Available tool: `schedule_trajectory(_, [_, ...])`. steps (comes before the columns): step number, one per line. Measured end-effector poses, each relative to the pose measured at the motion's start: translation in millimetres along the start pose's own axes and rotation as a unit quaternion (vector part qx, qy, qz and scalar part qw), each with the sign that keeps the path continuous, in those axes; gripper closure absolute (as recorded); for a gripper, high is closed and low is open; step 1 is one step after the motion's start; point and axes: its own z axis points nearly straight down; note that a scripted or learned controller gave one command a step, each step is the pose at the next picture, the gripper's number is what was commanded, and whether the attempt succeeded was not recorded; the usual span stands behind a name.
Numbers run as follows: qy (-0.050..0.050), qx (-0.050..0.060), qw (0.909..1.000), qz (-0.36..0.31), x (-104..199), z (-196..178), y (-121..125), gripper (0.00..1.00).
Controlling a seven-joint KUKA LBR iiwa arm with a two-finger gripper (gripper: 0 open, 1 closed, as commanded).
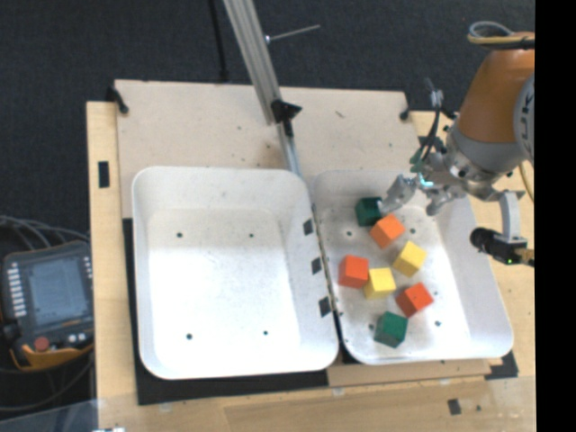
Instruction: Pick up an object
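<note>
No legible text or labels.

Arm (499, 106): cut off at right edge, upper links unseen. Gripper (416, 194): fingertips blurred, spacing indeterminate. Dark green block (366, 211): far side partly covered by gripper. Handheld pendant (47, 300): clipped at left edge, screen text too small to read.

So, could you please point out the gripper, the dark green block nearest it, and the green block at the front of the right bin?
gripper (416, 196), camera view, midway between its fingertips.
dark green block (366, 211), camera view, middle of its top face.
green block (391, 328), camera view, middle of its top face.
</note>
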Motion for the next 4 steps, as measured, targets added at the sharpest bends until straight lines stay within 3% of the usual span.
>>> schedule_trajectory(1, [0.000,-0.002,1.0000,0.000,0.0,-2.7,0.9,0.00])
schedule_trajectory(3, [-0.001,0.000,1.0000,0.002,-7.0,100.2,-3.2,0.00])
schedule_trajectory(4, [-0.002,-0.003,1.0000,0.002,-8.5,122.1,-2.5,0.00])
